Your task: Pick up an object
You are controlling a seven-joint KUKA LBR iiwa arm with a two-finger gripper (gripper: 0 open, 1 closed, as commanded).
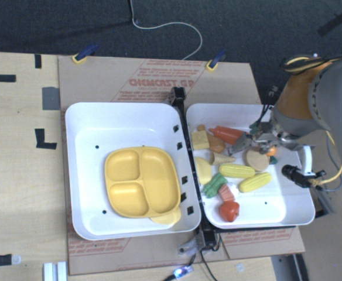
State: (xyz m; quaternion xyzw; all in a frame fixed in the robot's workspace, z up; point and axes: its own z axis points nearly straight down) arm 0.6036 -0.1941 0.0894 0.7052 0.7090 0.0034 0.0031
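— Cardboard is laid under two white bins on the bench. What is seen nearest?

— A yellow tray (142, 180) in the left bin (83, 127). A tomato (229, 211), green piece (214, 185) and two corn cobs (236, 170) are crowded in the right bin (294, 212).

— And the gripper (254, 140)?

— It is lowered beyond the cobs, beside a red pepper (226, 134) and a tan disc (256, 159). Whether it is spread or closed cannot be told; nothing is seen pinched.

— The risk?

— Neighbours could be nudged, or a rounded toy squeezed out.

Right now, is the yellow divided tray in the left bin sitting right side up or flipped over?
Right side up. The yellow divided tray shows its three hollow compartments facing the camera, and it lies flat on the floor of the left bin.
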